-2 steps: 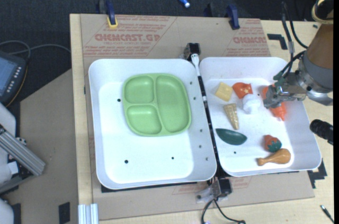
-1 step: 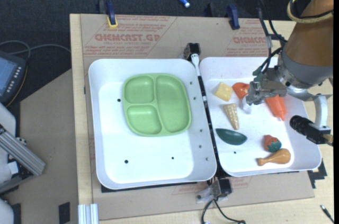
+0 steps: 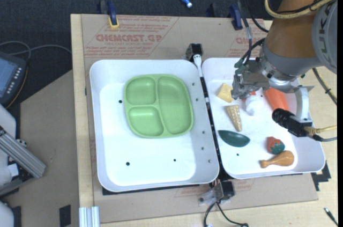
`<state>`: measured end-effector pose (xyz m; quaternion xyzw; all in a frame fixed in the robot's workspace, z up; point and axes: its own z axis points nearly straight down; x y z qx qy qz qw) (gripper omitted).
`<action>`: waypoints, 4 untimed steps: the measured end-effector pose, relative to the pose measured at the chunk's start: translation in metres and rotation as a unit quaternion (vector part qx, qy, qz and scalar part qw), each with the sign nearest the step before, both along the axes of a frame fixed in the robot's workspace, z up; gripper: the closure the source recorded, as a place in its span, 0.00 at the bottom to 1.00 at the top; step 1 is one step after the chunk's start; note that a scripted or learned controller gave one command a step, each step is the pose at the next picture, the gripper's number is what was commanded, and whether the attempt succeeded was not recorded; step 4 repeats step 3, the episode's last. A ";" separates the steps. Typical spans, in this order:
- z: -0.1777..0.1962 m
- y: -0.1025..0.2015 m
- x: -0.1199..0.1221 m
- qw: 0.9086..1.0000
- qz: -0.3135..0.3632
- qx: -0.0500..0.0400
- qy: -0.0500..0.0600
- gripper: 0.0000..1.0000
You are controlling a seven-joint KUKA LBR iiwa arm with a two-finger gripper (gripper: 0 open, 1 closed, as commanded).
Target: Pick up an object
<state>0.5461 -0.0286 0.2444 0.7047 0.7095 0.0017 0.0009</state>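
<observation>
My gripper [image 3: 247, 96] hangs over the upper middle of the right bin [image 3: 305, 164], under the grey arm and its orange band. Just to its left lies a yellow wedge [image 3: 224, 93]. A tan cone [image 3: 234, 116] lies below that, and a dark green leaf-shaped piece [image 3: 234, 138] below the cone. An orange carrot-like piece [image 3: 278, 99] sits to the right of the gripper, partly under the arm. Near the bin's front right are a red and green piece [image 3: 275, 145] and a tan drumstick shape [image 3: 278, 160]. A small pale object lies right under the fingertips.
The left bin [image 3: 107, 161] holds a green divided plate [image 3: 158, 105]. A black clip [image 3: 194, 51] sits at the top of the seam between the bins. A black cylinder [image 3: 288, 119] on the arm's mount overhangs the right bin.
</observation>
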 end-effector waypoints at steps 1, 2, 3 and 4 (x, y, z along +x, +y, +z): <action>-0.018 0.057 0.020 1.000 0.000 0.000 0.001 1.00; -0.009 0.100 0.029 1.000 -0.001 0.000 0.000 1.00; -0.023 0.097 0.039 1.000 -0.002 -0.001 0.001 1.00; -0.023 0.097 0.039 1.000 -0.002 -0.001 0.001 1.00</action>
